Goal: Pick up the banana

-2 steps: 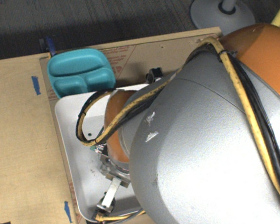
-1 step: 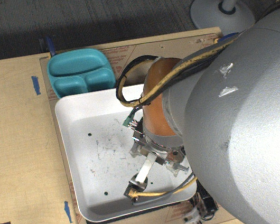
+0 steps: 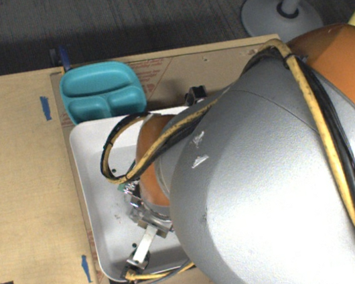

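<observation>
banana is hiding from sight as the arm (image 3: 265, 177) is reaching into the white bin (image 3: 93, 186); jaws' state cannot be told; pickup is looking unfinished.

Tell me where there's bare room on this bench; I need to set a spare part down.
The tan bench top left of the white bin is bare apart from tape marks. The strip of bin floor along its left wall is free. The right is crowded by the arm, with a teal tray behind the bin.
</observation>
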